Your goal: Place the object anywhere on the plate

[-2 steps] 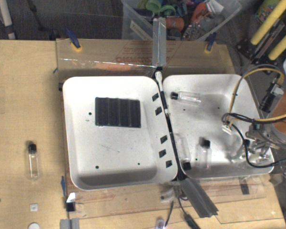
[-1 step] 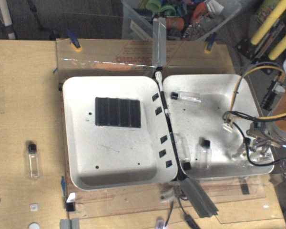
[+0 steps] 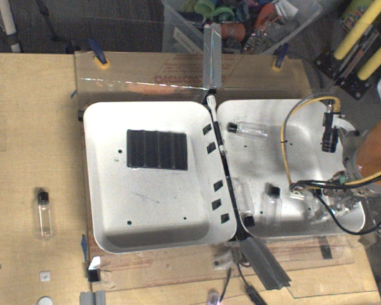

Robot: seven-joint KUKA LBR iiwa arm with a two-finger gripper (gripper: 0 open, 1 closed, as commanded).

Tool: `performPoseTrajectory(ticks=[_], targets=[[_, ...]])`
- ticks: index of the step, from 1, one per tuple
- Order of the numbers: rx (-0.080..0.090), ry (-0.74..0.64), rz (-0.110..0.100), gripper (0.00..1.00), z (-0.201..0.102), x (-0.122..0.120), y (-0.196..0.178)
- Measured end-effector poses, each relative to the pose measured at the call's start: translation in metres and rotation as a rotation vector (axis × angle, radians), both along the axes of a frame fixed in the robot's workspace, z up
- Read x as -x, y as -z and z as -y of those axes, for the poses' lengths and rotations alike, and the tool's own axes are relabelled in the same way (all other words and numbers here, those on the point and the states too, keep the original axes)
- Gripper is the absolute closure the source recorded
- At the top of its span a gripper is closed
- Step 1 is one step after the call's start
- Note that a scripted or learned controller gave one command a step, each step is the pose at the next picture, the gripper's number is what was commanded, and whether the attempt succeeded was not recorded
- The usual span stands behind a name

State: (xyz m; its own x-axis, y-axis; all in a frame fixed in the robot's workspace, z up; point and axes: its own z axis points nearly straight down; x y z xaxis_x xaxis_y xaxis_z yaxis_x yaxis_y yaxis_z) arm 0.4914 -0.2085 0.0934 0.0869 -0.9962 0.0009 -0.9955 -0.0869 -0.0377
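Observation:
A black ribbed plate lies flat in the left bin, towards its back. In the right bin a clear vial with a dark cap lies on its side near the back left. A second clear vial with a black cap lies near the front, by the divider. My gripper hangs low over the right bin's front right corner, wrapped in yellow and black cables. It is to the right of the second vial and apart from it. I see nothing held in it.
A raised divider with black clips separates the two bins. Another vial lies on the wooden bench far left. A clear tub of toys stands behind the bins. A black cylinder on a cable hangs over the right bin.

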Motion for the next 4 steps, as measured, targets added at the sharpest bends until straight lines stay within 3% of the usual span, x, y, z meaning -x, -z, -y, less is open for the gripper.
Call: performPoseTrajectory(ticks=[1,2,3,4], targets=[[-0.005,0.002,0.003,1.0,-0.002,-0.001,-0.009],[0.012,-0.577,-0.002,1.0,0.0,0.002,-0.003],[0.018,-1.029,-0.014,1.0,-0.005,-0.001,0.005],[0.012,-1.027,-0.011,1.0,-0.008,-0.001,-0.004]])
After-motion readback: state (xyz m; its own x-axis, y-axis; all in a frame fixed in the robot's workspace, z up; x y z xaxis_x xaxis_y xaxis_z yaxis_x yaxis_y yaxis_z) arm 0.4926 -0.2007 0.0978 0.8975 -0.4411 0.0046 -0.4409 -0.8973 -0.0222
